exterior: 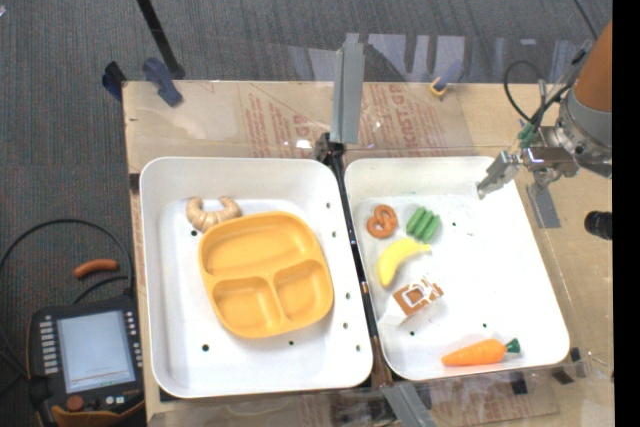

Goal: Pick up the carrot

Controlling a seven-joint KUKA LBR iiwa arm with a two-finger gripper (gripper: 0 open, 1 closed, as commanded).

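Carrot (482, 352) lies at the near right corner of your right bin (520, 300), well apart from the gripper (520, 173), which hangs above the far right rim, fingers spread and holding nothing.

Two bins sit side by side on the counter (250, 115). In the left bin (165, 335) a divided tray (265, 273) lies near the middle, with a croissant (212, 209) touching its far-left corner. In the right bin (520, 285) a pretzel (381, 220) lies at the far left, with the beans (423, 223) just to its right. The banana (399, 258) lies just in front of both, and a small toy block (417, 297) sits nearer still. The carrot (483, 352) lies along the near edge, well apart from the others. The pincer (520, 165) hangs over the bin's far-right corner. A pendant (88, 355) sits to the left of the counter.
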